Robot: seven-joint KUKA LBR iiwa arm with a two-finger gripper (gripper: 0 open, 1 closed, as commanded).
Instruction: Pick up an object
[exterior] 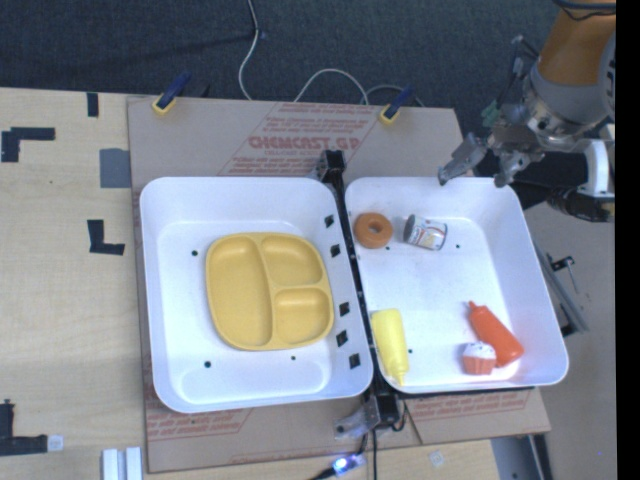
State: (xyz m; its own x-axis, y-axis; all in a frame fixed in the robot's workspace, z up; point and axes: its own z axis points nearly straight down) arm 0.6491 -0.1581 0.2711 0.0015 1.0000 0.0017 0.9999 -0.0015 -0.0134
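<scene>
The arm comes in from the upper right, with its orange band at the top corner and the grey wrist below it. The end effector [482, 165] points down and to the left. Its two fingers [455, 168] are spread apart, with nothing between them.

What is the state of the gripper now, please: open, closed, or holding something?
Gripper: open, holding nothing, above the far rim of the right bin.
</scene>
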